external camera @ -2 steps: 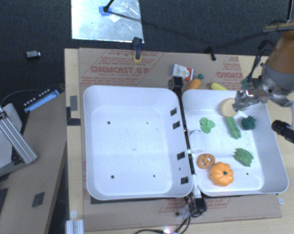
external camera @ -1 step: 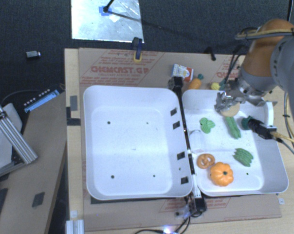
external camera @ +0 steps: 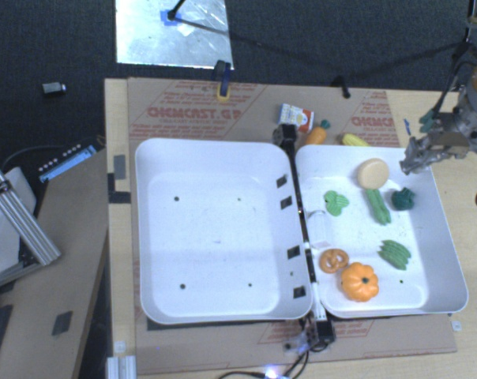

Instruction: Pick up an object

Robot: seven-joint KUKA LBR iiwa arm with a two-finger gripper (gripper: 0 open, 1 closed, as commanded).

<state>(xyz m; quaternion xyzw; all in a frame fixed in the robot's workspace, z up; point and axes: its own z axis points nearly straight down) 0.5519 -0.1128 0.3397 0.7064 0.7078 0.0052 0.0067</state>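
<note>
A light wooden table (external camera: 65, 235) carries a cardboard sheet (external camera: 199, 105) printed "CHEMCAST GP" in red, on dark carpet. Two white bins sit on it side by side. The left bin (external camera: 215, 231) holds nothing. The right bin (external camera: 428, 290) holds an orange pumpkin (external camera: 359, 281), a pretzel (external camera: 333, 260), a cucumber (external camera: 378, 206), green vegetables and a tan round (external camera: 373, 173). The tool (external camera: 418, 158) hangs over that bin's far right edge; whether it is apart or together cannot be told.
</note>
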